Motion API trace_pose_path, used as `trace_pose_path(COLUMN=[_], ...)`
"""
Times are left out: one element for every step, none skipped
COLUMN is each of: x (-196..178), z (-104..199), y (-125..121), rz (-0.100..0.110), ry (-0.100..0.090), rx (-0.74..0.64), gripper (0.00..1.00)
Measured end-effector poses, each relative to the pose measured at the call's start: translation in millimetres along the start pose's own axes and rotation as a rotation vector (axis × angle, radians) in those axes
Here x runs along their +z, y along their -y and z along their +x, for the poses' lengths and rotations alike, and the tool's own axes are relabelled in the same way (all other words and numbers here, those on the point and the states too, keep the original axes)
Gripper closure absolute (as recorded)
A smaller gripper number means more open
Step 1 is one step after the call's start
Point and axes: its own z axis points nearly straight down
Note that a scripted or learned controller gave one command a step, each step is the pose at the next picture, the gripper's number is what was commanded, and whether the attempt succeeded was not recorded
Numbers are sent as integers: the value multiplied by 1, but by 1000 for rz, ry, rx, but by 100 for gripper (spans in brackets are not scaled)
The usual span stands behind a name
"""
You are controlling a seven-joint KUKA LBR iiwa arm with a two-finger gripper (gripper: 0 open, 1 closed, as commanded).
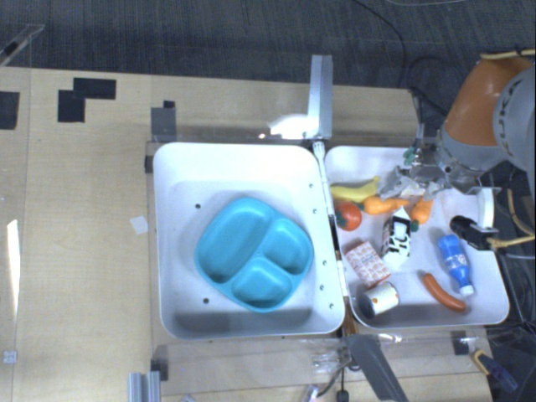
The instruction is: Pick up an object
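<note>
My gripper hangs low over the back of the right bin, directly above an orange carrot-like piece and a second orange piece. A yellow banana lies just to its left, with a red tomato in front of that. A black-and-white bottle stands just in front of the gripper. Further forward lie a blue bottle, a brown sausage, a red-and-white box and a small can.
The left bin holds a blue divided plate. A metal post rises behind the wall between the two bins. The grey arm with its orange band comes in from the right, above the right bin's back corner.
</note>
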Motion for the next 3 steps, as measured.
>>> trace_pose_path(x=[40,27,-100], z=[7,7,100], y=[46,43,78], rz=[-8,-18,-4], ry=[2,4,0], rx=[-226,-229,-201], gripper=[0,100,100])
